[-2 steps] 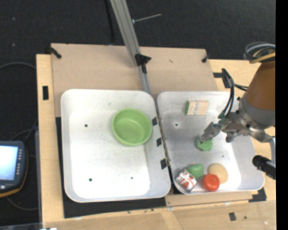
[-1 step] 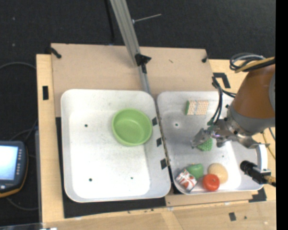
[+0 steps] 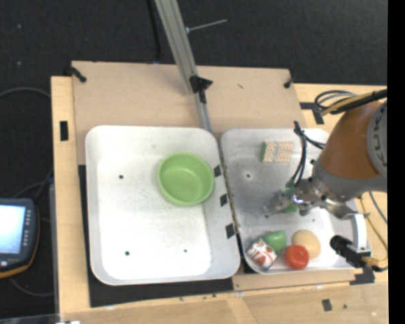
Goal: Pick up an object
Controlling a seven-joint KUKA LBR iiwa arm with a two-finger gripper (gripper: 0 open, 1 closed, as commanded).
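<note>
Gripper point(image 3: 278, 206) sits low over the middle of the right bin point(image 3: 246, 155); the arm's point(image 3: 351, 155) wrist covers its base, and the tip is small and blurred, so whether it's spread or closed, can't tell. Nothing visibly between the fingers.

Objects are clustered along the right bin's near edge, just below the gripper and apart from it: red-white can point(image 3: 261, 252) at the near-left corner, green item point(image 3: 276, 239) touching it and partly hidden, red ball point(image 3: 297, 256), beige ball point(image 3: 307, 242) beside that. Patterned card point(image 3: 278, 151) lies near the far edge, well clear of the gripper.

Left bin point(image 3: 115, 248) carries a green bowl point(image 3: 185, 179), upright, toward its right side
</note>
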